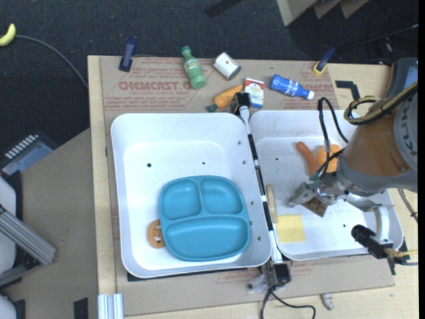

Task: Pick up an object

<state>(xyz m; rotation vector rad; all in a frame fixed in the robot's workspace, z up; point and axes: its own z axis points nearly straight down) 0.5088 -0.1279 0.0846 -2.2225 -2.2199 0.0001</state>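
The gripper (311, 197) hangs low in the right bin (285, 128), I cannot tell its opening, and it may slide off the flat yellow sponge (290, 229) nearby.

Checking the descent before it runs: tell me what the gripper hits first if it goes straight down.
Probably the bare floor of the right bin: the gripper hangs just above the yellow sponge in the picture. Depth is unclear.

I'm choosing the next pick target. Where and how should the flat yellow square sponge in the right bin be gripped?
Probably across two opposite edges of the flat yellow square sponge, coming straight down from above. It lies flat on the floor of the right white bin, so just its thin sides offer a hold. Its left edge sits near the bin wall; spanning the near and far edges looks easier.
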